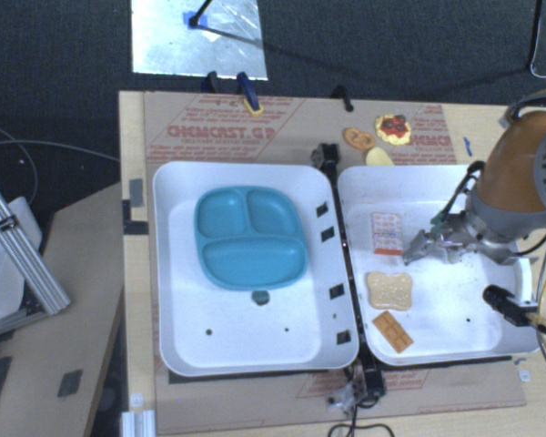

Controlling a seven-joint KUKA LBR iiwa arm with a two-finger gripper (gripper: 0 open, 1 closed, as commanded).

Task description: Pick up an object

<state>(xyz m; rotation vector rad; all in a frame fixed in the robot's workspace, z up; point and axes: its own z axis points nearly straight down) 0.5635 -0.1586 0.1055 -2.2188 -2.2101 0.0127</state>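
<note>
Camera view shows my gripper (417, 247), fingers' state I cannot tell, over the right bin (455, 335) with three flat items.

Dark carpet floor (55, 53) surrounds a wooden bench (132, 335).

Cardboard sheet (220, 127) under the bins — red print reads "CHEMCAST GP", upside-down repeat near the right end. Small packet (386, 232) in right bin — red print, too small to read.

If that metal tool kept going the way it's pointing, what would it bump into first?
Probably the small red-and-white packet, which lies just left of the tool in the right bin; height above it is unclear.
</note>
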